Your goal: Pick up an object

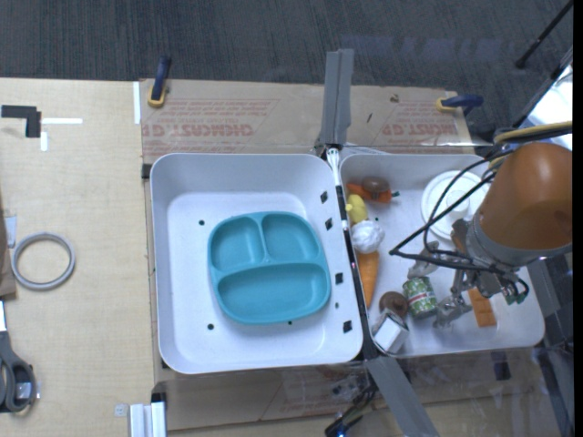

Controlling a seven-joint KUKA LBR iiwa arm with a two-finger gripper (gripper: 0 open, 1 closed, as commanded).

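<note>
Bins are seen side by side on the counter. In the left bin a blue divided plate lies flat at its centre. The right bin is entered by the arm from 3 o'clock, with the gripper lowered at about 6 o'clock in it. Whether the fingers are apart or together cannot be told; nothing is seen between them. A small green can lies just beside the gripper at its 9 o'clock, and an orange block at its 3 o'clock. An orange carrot lies along the left wall, with a white ball and a yellow toy toward 12 o'clock. A tape ring rests on the counter at 9 o'clock.
</note>
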